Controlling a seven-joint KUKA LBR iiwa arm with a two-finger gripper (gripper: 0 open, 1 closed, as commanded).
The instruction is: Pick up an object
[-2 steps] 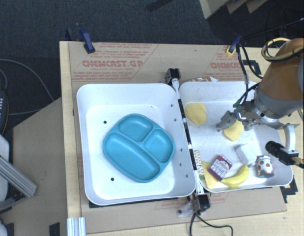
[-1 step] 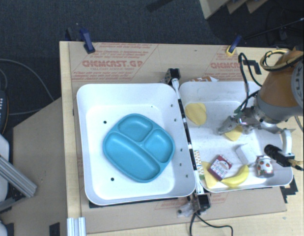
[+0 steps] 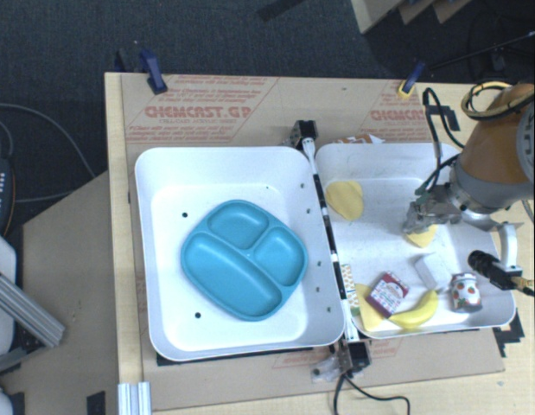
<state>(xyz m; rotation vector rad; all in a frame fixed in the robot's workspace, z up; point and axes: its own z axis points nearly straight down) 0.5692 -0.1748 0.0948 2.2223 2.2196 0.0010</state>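
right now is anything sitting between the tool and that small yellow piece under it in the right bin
Nothing visible does. The tool is down right above the small yellow piece in the right bin, with no gap to see. The pale yellow round piece lies off to the side, and the banana lies nearer the front rim.

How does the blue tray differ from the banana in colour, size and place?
Colour: the blue tray is light blue, while the banana is yellow.
Size: the tray is much larger than the banana.
Shape: the tray is a rounded dish with three compartments; the banana is a thin curved piece.
Place: the tray lies alone in the left bin; the banana lies in the right bin, among other small things.
Both lie flat on a bin floor.
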